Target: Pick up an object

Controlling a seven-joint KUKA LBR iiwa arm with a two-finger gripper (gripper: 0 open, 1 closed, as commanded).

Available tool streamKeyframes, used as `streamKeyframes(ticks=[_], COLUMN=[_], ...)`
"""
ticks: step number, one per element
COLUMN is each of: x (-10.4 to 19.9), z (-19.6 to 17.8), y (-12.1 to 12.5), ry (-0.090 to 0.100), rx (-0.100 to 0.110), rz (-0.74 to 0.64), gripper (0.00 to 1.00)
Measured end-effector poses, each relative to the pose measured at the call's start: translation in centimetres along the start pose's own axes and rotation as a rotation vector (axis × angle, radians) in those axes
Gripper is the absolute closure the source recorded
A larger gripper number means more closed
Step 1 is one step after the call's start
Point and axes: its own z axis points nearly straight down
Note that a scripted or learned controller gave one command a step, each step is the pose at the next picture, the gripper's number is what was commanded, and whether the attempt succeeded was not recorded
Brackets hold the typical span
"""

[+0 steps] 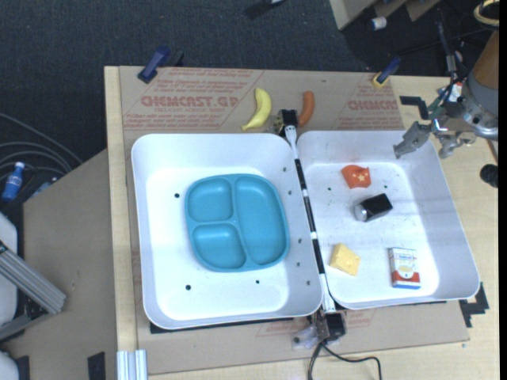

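Note:
Several small objects lie in the right bin (444,212): a red piece with a yellow mark (356,176), a black cylinder-like piece (373,207), a yellow wedge (344,260) and a small white, orange and blue box (405,267). My gripper (432,141) hangs over the bin's far right corner, up and to the right of the red piece. It is open, its two grey fingers spread apart with nothing between them.
The left bin (158,172) holds a blue divided plate (236,221). A yellow banana (258,109) and an orange sausage-shaped toy (306,107) lie on the board behind the bins. Blue clamps (152,66) sit at the board's far corners.

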Motion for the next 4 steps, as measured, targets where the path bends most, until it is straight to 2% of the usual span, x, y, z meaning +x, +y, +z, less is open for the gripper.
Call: streamKeyframes(ticks=[1, 2, 3, 4], x=[5.6, 5.6, 5.6, 4.4], z=[12.1, 10.9, 10.9, 12.0], y=[3.5, 3.6, 3.6, 3.5], ry=[0.001, -0.001, -0.001, -0.001], rx=[0.001, -0.001, -0.001, 0.0], rz=[-0.001, -0.002, -0.002, 0.0], gripper=[0.0, 1.0, 0.0, 0.0])
